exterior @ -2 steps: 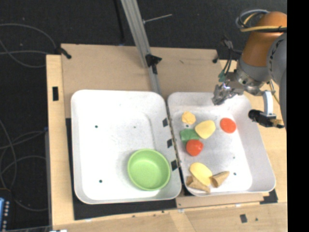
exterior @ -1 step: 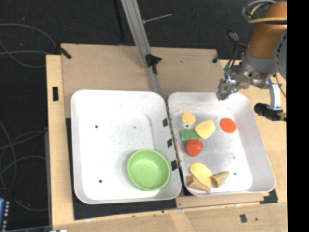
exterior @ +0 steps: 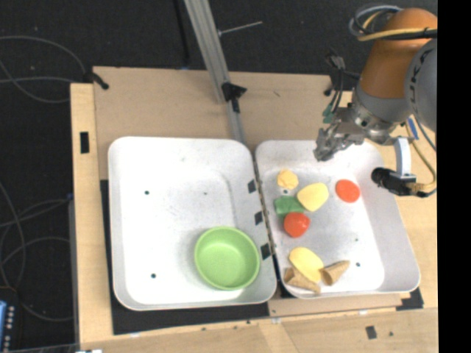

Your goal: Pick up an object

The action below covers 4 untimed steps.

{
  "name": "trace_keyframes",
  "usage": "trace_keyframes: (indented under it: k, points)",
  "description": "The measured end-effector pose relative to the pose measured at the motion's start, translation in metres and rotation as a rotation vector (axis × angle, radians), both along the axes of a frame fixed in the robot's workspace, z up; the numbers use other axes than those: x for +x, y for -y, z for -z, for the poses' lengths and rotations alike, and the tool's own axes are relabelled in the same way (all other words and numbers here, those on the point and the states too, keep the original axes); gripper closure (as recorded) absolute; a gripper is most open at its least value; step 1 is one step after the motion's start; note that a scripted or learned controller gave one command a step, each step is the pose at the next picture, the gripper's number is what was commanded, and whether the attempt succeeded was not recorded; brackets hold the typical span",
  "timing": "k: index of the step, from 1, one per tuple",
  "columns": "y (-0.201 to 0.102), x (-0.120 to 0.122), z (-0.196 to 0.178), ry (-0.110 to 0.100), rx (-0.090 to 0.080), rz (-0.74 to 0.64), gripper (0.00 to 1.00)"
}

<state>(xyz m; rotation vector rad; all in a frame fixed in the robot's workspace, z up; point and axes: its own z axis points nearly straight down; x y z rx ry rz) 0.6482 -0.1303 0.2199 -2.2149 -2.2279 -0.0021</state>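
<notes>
- Over the far edge of the right bin (exterior: 383,271): gripper (exterior: 324,151), above the white floor; grasp state impossible to tell.
- In the left bin (exterior: 147,168): green bowl (exterior: 227,258), near corner.
- Mid right bin: yellow lemon (exterior: 313,195), touching green piece (exterior: 286,205); red tomato (exterior: 296,224) just below.

2 white bins (exterior: 147,175), 1 green bowl (exterior: 227,257), approx 8 small food items (exterior: 312,196)

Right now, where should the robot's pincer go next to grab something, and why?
Probably down and a bit toward the small yellow piece. The pincer hangs over the far edge of the right bin with nothing in it, and that piece lies closest, with some bare floor around it.
</notes>
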Motion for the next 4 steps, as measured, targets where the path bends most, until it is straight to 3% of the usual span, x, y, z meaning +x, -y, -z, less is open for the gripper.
trace_keyframes:
  k: [1, 3, 4]
  points:
    - [-0.046, -0.017, 0.005, -0.001, 0.000, 0.000, 1.00]
    - [-0.132, -0.036, -0.011, -0.001, 0.002, -0.002, 1.00]
    - [-0.178, -0.057, -0.027, -0.001, 0.002, -0.003, 1.00]
